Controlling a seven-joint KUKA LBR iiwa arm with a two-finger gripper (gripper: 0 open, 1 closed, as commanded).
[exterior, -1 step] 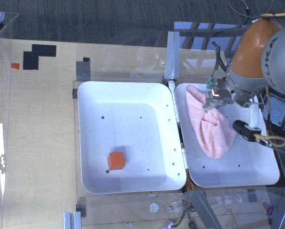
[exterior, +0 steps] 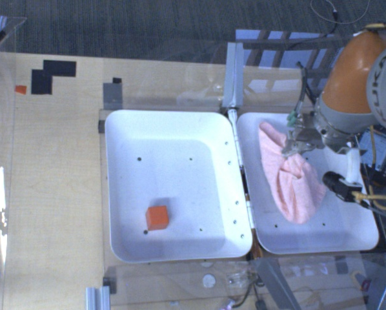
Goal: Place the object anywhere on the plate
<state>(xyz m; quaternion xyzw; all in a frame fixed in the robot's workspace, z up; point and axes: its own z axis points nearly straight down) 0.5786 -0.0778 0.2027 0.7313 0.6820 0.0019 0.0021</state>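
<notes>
Closest under the lens, at 2 o'clock of the frame: grey arm [exterior: 351, 76] with its wide orange band, reaching in from 3 o'clock. Lower, at the arm's 8 o'clock, the gripper [exterior: 298, 142], low over the upper part of the pink cloth [exterior: 293, 186] and perhaps touching it; hard to judge in this slanted view. Cannot tell whether the gripper is clenched or released, and cannot see any cloth clearly between its tips.

Pink cloth crumpled in a long heap inside the right bin [exterior: 322, 245], running from 12 o'clock down toward 6 o'clock of that bin, nearer to its left wall at the top, with the thicker end at the bottom.

Just beside, wall against wall, the left bin [exterior: 180, 254]. Inside it one small orange cube [exterior: 157, 217], at about 7 o'clock of the floor, well apart from the cloth and from the gripper.

Under both bins the pale wooden bench [exterior: 51, 173]. At its 10 o'clock some black marks [exterior: 51, 76] and a small orange mark [exterior: 20, 90].
</notes>
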